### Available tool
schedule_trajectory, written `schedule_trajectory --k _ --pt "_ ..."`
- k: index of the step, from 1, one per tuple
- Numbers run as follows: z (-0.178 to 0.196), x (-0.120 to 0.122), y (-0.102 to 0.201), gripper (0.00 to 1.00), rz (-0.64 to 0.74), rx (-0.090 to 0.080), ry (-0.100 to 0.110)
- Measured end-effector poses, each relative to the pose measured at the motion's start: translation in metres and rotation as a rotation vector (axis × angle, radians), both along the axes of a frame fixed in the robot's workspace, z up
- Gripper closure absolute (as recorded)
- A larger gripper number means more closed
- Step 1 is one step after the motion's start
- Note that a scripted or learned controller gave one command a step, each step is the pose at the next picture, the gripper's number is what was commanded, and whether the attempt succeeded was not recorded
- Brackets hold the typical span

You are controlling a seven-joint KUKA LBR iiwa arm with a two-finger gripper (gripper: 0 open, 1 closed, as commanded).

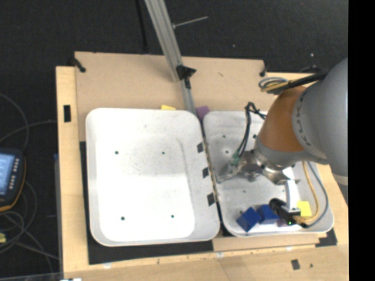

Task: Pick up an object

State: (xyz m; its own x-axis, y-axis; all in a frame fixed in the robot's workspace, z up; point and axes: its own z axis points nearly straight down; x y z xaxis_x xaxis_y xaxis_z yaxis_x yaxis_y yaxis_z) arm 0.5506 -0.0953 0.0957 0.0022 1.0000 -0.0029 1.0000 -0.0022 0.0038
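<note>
Scanning from the left bin (140, 168), I see a purple piece (202, 111) just behind the right bin's (225, 133) far left corner. The gripper (225, 173) hangs by that bin's left wall; I cannot tell whether it is open or closed. A blue block (248, 219) and a smaller blue block (268, 212) lie at that bin's near edge, and a yellow block (303, 208) lies toward its near right corner.

bench (129, 81) tan | left bin (140, 174), right bin (225, 133) side by side | yellow bit (168, 107), purple block (202, 111) just behind them

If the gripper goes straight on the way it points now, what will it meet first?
The gripper would probably meet the bare floor of the right bin, near its left wall; depth is unclear.
</note>
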Motion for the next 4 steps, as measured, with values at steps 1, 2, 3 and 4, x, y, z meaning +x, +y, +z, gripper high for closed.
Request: schedule_trajectory --k 1,2,3,4 --pt "0.013 0.001 0.000 1.00 -0.001 0.002 -0.003" --pt "0.023 0.002 -0.001 1.00 -0.002 0.002 -0.005" --pt "0.023 0.001 -0.001 0.00 -0.002 0.002 -0.004" --pt "0.001 0.076 -0.023 0.00 0.007 0.000 -0.002"
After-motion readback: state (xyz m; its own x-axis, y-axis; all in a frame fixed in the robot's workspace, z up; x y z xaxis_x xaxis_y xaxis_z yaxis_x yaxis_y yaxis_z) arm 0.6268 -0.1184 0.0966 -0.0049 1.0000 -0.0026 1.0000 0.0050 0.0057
